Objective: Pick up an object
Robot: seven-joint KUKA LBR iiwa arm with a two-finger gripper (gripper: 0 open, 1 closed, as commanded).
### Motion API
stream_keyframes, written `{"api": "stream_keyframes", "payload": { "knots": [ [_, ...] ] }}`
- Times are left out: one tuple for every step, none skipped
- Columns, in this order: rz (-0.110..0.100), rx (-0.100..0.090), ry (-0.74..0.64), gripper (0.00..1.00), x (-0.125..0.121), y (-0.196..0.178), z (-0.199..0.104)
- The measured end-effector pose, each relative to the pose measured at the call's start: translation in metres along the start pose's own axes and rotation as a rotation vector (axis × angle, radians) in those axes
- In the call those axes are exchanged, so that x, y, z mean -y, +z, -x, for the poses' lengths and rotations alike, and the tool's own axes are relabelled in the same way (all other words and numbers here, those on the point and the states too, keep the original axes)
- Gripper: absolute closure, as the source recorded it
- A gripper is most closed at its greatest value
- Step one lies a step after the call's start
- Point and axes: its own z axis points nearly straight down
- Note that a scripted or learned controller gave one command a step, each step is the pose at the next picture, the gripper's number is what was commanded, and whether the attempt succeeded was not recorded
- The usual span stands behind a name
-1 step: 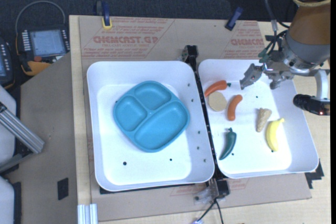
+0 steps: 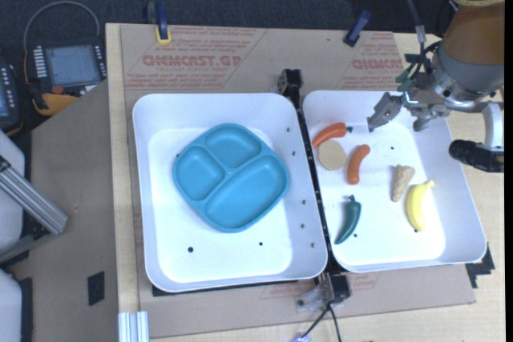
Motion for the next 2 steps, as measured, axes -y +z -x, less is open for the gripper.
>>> {"api": "stream_keyframes", "payload": {
  "knots": [
    [-0.006, -0.001, -0.001, 0.00, 0.000, 0.056, -0.011],
    [-0.004, -0.001, -0.001, 0.00, 0.000, 0.110, -0.021]
  ]
}}
